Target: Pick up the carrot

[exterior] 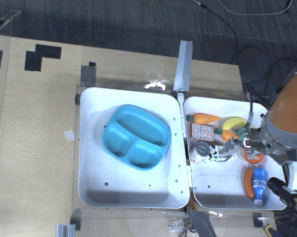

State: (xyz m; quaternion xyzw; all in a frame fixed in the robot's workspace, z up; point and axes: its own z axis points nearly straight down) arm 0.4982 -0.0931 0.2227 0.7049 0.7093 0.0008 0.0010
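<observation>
The carrot (206, 119), orange with a green stub at its left end, lies flat at the back of the right bin (219, 196), close to the divider. My gripper (231, 145) reaches in from the right and hangs low over the middle of that bin, in front of and to the right of the carrot and clear of it. Its tip sits beside a small black-and-white object (217, 153).
Around the carrot lie a yellow banana (233, 124), a patterned box (201, 131) and a round can (202, 149). A blue bottle (258, 185) and an orange item (248, 182) lie at the front right. The left bin (90, 187) holds a blue divided plate (135, 136).
</observation>
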